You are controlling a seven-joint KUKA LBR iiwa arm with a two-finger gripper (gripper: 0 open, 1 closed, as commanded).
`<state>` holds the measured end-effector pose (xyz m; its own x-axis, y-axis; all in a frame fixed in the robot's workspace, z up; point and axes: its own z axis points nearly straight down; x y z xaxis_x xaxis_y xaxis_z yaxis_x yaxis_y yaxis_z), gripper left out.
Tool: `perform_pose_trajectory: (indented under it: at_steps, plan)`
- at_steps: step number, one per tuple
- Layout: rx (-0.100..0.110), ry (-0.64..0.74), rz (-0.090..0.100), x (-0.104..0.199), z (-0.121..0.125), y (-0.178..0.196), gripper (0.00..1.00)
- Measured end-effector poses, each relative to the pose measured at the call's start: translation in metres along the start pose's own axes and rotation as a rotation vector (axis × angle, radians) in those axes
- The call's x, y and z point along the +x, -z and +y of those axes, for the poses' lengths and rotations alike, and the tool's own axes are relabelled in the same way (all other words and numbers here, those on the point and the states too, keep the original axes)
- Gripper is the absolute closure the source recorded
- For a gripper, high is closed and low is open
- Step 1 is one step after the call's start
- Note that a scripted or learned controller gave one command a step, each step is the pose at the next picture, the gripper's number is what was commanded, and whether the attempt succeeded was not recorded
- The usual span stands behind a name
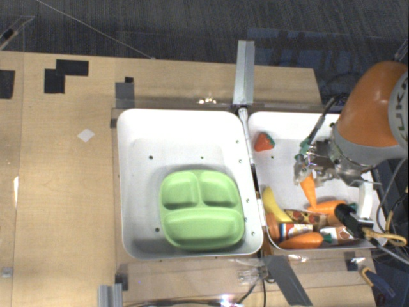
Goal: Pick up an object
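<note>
- Orange carrot (308,189) is hanging from the gripper (309,169) over the right bin (284,123), top end pinched between the closed fingers, tip pointing down.
- Grip is looking shallow, so I'd be lifting straight and slow.
- Pile below: banana (272,203), more carrots (301,240); keep clear while rising.
- Green tray (201,208) is sitting in the left bin (179,128).

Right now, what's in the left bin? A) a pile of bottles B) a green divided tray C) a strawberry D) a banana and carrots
B: the green divided tray sits alone in the left bin, toward its near side, while the banana, carrots and strawberry are all in the right bin.
</note>
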<state>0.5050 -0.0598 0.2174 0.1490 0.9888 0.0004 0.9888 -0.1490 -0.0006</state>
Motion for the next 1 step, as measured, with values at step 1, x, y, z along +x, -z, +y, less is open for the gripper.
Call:
perform_pose_trajectory:
  at_steps: [1]
  plan:
    - [0.001,0.030,0.000,0.0193,0.0166,0.0004,1.00]
